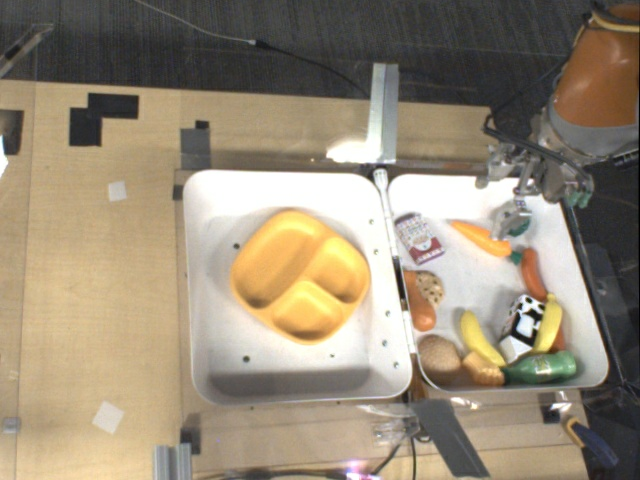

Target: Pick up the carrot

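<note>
Though labelled, unreadable packet [417, 238] near carrot [481, 238]

Robotics lab: plywood bench [90, 298], white bins [200, 298], toy food.

A pale wooden bench [90, 298] carries two shallow white bins side by side, touching along a middle seam: the left bin [215, 368] and the right bin [590, 313]. A metal post [384, 118] stands on the bench at the bins' far edge, just above the seam, and black patches [102, 116] mark the bench's far left corner. Two small pale squares [118, 191] lie on the bare wood left of the bins, well apart from each other.
</note>
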